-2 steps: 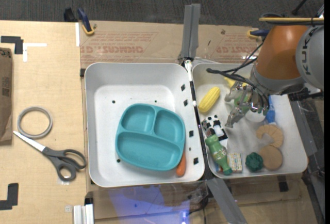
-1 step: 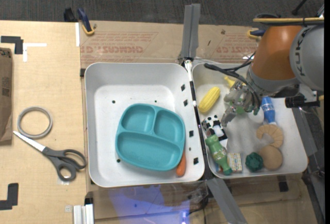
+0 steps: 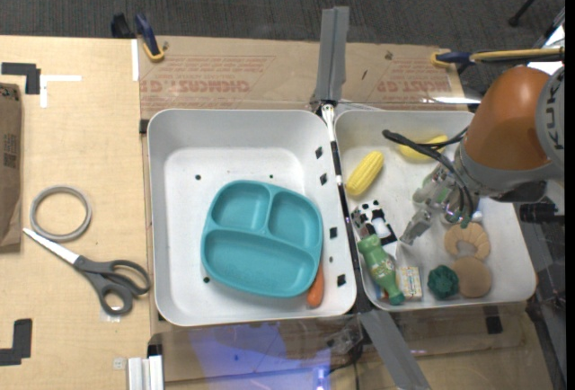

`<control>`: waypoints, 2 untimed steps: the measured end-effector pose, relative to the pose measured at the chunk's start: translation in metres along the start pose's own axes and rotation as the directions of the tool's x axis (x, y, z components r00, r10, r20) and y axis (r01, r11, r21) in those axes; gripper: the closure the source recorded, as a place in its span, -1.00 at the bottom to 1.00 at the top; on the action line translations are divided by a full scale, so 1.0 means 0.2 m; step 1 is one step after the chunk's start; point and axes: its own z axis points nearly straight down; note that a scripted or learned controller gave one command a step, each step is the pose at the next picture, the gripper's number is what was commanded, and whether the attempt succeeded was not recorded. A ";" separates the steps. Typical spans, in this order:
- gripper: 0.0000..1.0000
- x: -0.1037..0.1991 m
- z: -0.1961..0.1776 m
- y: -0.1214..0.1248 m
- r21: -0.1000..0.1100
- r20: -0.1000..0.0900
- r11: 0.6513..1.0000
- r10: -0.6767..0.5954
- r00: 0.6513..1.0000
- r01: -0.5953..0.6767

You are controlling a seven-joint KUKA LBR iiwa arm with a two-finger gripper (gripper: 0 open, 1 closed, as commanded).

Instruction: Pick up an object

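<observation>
My gripper (image 3: 416, 216) hangs over the middle of the right bin (image 3: 508, 294), open with nothing between its fingers. Around it lie a yellow corn cob (image 3: 365, 172), a banana (image 3: 424, 148), a black-and-white toy (image 3: 373, 223), a green bottle (image 3: 378, 261), a small box (image 3: 410, 282), a dark green lump (image 3: 442, 281), a tan ring (image 3: 467, 242) and a tan disc (image 3: 475, 277). The tan ring is just to the gripper's right, and the black-and-white toy sits to its left.
The left bin (image 3: 171, 163) holds a teal divided plate (image 3: 263, 238) and an orange carrot (image 3: 314, 291) at its front right. Scissors (image 3: 99, 275) and a tape roll (image 3: 60, 212) lie on the bench to the left. A grey divider post (image 3: 331, 56) rises between the bins.
</observation>
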 end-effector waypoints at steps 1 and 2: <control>-1.00 -0.34 0.00 0.11 -0.001 0.003 1.000 -0.009 1.000 0.009; 1.00 -0.35 -0.06 0.11 -0.001 0.009 1.000 -0.012 1.000 0.012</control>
